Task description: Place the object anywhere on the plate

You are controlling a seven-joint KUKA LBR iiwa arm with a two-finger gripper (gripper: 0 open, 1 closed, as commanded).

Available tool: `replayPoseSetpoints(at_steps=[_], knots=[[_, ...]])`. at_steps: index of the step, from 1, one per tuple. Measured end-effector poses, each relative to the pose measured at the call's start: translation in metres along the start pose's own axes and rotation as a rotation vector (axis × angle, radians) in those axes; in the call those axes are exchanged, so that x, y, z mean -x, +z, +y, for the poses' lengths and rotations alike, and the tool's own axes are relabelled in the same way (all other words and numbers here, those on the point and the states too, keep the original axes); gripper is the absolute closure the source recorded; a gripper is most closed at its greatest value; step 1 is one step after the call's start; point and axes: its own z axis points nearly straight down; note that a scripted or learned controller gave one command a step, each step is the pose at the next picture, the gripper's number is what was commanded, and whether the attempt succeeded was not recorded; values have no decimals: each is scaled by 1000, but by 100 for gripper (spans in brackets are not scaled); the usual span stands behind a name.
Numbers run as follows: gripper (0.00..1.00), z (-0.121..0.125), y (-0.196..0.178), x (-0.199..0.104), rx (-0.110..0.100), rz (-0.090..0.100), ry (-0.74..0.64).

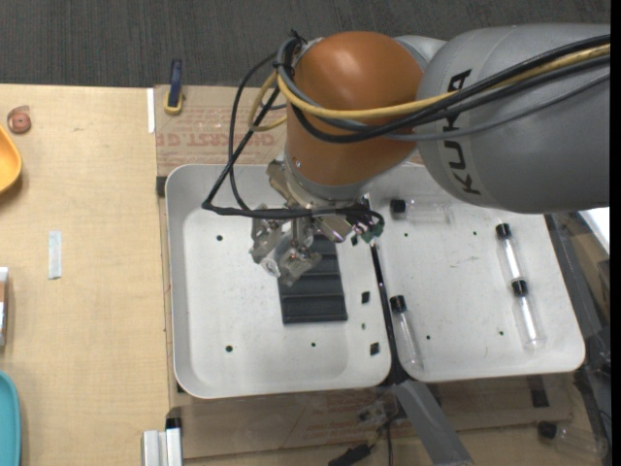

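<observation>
A dark ribbed rectangular object (314, 296) lies flat in the left white bin (209, 357), near its middle. My gripper (287, 257) hangs low over the far end of this object, under the orange wrist band (349, 105). The gripper's metal parts overlap the object's upper edge, and I cannot tell whether they touch it. The bulky wrist hides the bin floor behind the gripper.
The right white bin (466, 348) has clear tubes with black caps (516, 284) along its right side and its left wall. An orange dish edge (6, 163) and a teal rim (6, 420) show at the far left on the wooden bench. Black cables loop around the wrist.
</observation>
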Motion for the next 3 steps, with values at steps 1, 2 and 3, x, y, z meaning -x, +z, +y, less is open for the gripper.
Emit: replayPoseSetpoints(at_steps=[1, 2, 3], knots=[[0, 0, 0, 0, 0, 0, 0], [100, -1, -9, 1, 1, -4, 5], [0, -1, -9, 1, 1, -4, 5]])
